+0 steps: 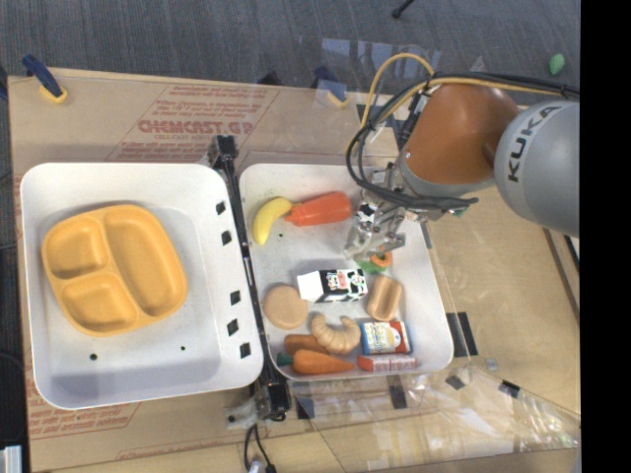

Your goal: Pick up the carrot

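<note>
At right bin's (434, 304) front edge, orange carrot (321, 364) lying flat; gripper (376, 236) state unclear.

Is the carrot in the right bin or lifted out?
In: the carrot lies flat in the right bin, beside the banana, apart from the claw.

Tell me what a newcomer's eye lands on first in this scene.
First the big grey arm with its orange band, reaching in from the right, its end effector low over the right bin. Next the yellow divided tray, alone in the left bin. Then the toy food crowding the right bin, with an orange carrot beside a banana at its far end.
</note>
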Action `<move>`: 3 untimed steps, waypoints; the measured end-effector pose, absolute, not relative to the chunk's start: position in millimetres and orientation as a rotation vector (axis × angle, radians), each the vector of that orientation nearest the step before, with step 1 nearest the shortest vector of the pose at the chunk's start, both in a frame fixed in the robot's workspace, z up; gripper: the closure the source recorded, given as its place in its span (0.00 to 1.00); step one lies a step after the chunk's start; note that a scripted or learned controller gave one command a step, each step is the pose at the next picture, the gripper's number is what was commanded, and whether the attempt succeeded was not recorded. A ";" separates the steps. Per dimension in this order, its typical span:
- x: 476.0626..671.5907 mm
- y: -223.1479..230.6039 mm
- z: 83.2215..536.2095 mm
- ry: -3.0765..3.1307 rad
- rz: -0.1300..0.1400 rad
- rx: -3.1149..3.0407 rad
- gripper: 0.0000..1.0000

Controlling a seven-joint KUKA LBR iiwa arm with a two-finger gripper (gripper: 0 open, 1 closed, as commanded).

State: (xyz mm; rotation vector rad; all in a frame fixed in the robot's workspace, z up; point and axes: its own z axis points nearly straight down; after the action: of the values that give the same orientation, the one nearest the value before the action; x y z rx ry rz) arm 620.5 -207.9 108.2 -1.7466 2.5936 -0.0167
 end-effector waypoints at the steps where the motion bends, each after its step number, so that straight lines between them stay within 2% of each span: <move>1: 633.5 -175.2 270.6 2.501 -0.021 -1.881 1.00; 2: 570.1 -163.3 267.0 2.135 0.002 -2.303 1.00; 3: 571.5 -162.0 277.0 2.130 0.002 -2.305 1.00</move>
State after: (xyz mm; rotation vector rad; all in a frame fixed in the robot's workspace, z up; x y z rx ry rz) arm 571.5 -162.0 277.0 -2.3046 2.1302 0.0022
